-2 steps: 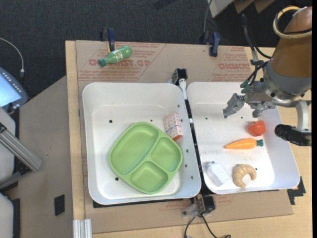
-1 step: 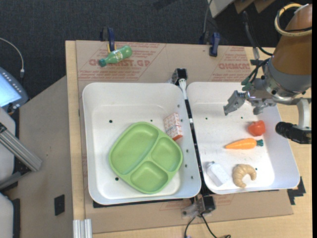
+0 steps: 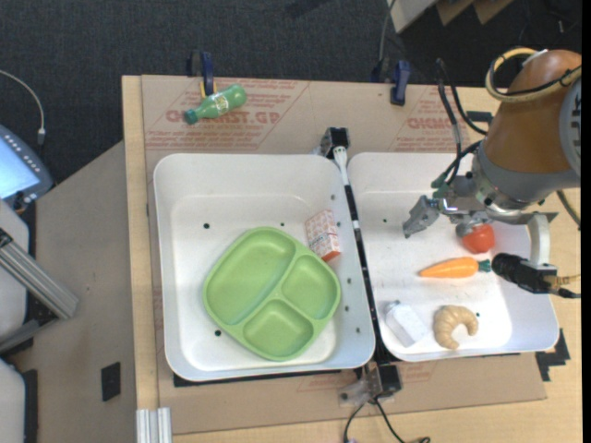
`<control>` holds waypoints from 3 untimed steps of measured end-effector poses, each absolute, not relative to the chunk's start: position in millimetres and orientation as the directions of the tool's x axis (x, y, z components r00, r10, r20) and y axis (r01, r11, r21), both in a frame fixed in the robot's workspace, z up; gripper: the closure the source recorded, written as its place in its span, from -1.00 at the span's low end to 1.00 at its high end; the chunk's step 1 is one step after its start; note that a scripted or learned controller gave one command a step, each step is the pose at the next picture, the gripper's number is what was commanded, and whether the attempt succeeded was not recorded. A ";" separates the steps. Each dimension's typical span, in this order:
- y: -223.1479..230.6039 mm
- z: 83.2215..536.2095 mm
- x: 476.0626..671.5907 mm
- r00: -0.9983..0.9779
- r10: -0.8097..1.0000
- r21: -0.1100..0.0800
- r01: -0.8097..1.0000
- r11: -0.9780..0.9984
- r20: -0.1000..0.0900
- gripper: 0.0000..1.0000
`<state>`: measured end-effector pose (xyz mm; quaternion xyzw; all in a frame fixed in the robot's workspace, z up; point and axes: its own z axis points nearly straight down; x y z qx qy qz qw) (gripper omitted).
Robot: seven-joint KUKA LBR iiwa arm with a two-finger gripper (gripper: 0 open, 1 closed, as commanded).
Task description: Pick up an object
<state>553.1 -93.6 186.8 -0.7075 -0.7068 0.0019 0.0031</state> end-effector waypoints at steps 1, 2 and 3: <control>-95.4 143.3 553.7 0.000 1.000 -0.007 1.000 0.000 0.001 -1.00; -94.8 89.7 552.5 0.001 1.000 -0.007 1.000 -0.001 0.002 -1.00; -95.4 103.6 554.1 0.002 1.000 0.001 1.000 -0.002 0.000 1.00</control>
